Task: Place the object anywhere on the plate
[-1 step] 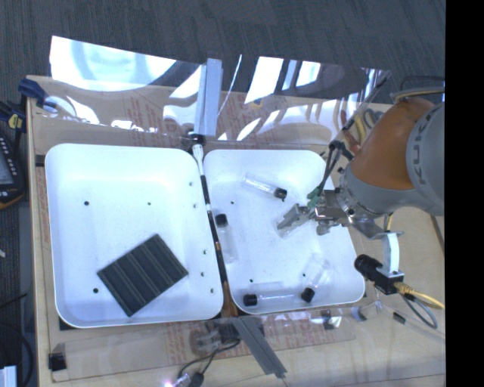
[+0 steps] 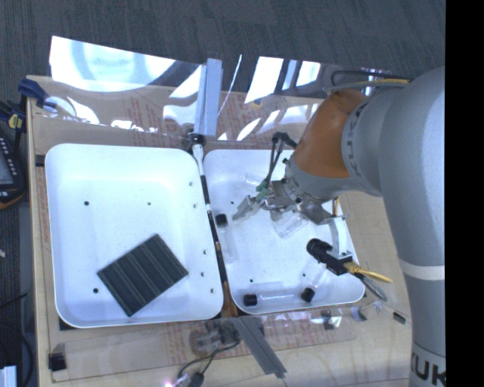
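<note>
Hovering low over the right bin (image 2: 344,291), tool (image 2: 261,198), grip state not discernible, nothing visibly held; dark ribbed plate (image 2: 142,273) lies flat in left bin (image 2: 60,227), well apart leftward, long axis diagonal.

Dark grey carpet (image 2: 113,23) surrounds the wooden bench (image 2: 113,344), glare across its top.

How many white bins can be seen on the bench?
2. The left bin holds a dark ribbed plate near its front. The right bin lies beside it, under the arm, with the gripper above it and small dark items inside.
</note>
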Controlling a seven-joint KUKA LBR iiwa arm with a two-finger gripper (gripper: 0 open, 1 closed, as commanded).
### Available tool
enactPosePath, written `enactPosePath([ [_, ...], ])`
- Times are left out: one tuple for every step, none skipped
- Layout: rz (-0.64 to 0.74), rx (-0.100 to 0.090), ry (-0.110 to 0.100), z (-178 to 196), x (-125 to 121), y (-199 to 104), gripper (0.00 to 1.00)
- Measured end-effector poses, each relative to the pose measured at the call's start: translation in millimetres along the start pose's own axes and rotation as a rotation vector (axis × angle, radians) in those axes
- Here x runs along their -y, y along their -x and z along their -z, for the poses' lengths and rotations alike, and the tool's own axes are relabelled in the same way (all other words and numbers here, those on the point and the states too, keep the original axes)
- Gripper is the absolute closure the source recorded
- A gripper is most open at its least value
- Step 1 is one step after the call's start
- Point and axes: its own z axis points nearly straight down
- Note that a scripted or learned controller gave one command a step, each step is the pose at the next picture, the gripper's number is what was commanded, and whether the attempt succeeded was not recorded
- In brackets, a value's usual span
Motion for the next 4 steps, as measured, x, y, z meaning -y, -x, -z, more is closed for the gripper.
enactPosePath([
  [0.052,0.004,0.001,-61.8,85.8,-14.3,1.00],
  [0.104,0.001,0.004,39.2,48.3,-83.1,1.00],
  [0.205,0.001,0.004,88.9,59.2,-215.0,1.00],
  [0.165,0.004,-0.002,1.0,63.4,-290.2,1.00],
])
